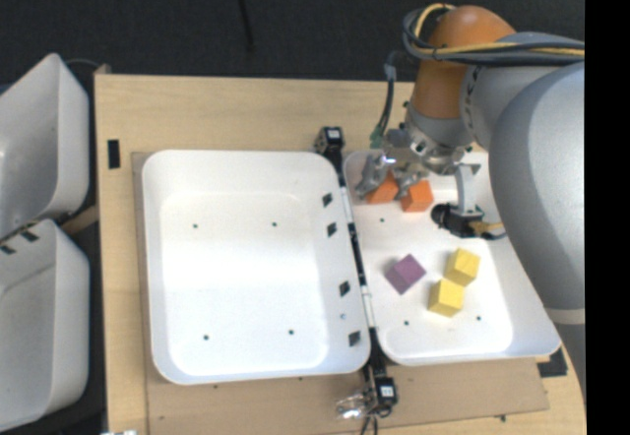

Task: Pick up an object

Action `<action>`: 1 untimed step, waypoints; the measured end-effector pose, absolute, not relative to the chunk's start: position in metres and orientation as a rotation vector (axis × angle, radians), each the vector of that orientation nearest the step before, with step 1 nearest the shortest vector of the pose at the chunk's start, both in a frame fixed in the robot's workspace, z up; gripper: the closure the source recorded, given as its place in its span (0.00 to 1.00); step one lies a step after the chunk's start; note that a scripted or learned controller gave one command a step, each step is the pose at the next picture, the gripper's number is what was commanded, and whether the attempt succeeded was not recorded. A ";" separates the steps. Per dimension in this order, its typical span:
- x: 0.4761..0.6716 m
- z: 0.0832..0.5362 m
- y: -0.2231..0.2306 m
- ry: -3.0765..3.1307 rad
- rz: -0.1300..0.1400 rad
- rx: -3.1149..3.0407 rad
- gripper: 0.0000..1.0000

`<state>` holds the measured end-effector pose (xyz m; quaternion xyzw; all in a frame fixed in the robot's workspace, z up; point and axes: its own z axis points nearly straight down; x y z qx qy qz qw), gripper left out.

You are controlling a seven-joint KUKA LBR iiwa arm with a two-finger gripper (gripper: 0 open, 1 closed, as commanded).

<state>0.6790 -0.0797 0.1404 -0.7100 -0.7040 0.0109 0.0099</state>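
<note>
My gripper (391, 179) is low over the far left part of the right bin (492, 340). Two orange blocks lie right at it: one (381, 193) at its left side and one (418, 196) at its right side. I cannot tell if either is held. Nearer the front of the same bin lie a purple block (405, 274) and two yellow blocks, one (463, 265) just behind the other (446, 298).
The left bin (157, 226) sits beside the right one, with their rims meeting at a ridge (354, 256). The arm's grey body (551, 187) covers the right bin's right side. Bare wooden bench (246, 93) lies behind the bins.
</note>
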 end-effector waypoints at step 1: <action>0.685 0.204 -0.020 -2.231 -0.008 -2.219 1.00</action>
